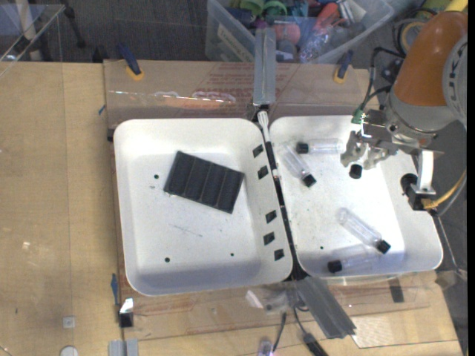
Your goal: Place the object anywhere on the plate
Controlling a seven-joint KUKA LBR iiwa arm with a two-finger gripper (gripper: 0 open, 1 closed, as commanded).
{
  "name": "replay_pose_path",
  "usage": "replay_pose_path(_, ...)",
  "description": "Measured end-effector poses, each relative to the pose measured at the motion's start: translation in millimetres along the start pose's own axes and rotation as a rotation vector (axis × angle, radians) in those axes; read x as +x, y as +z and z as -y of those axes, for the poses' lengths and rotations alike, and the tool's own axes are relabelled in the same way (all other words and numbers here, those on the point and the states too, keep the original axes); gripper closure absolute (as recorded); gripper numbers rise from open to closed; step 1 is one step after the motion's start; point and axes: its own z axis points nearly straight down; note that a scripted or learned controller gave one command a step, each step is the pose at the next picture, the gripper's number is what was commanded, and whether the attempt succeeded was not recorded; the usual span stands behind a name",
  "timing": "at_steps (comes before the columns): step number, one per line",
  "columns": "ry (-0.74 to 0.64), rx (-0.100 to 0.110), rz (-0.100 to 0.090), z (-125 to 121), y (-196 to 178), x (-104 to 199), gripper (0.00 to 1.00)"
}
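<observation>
Four tubes (361,231) beside tool (355,159)

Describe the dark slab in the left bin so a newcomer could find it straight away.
Look at the two white bins side by side and take the left bin. A little above its middle lies a flat, dark rectangular plate, turned at a slant, with ridges across its top. It is the one large dark thing there; the right bin holds small clear tubes with black caps.
</observation>
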Motion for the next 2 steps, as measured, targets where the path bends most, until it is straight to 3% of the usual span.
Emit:
replay_pose_path(1,0.148,0.001,-0.001,107.9,-113.3,-38.2,1.0)
replay_pose_path(2,0.148,0.001,-0.001,108.0,-113.3,-38.2,0.0)
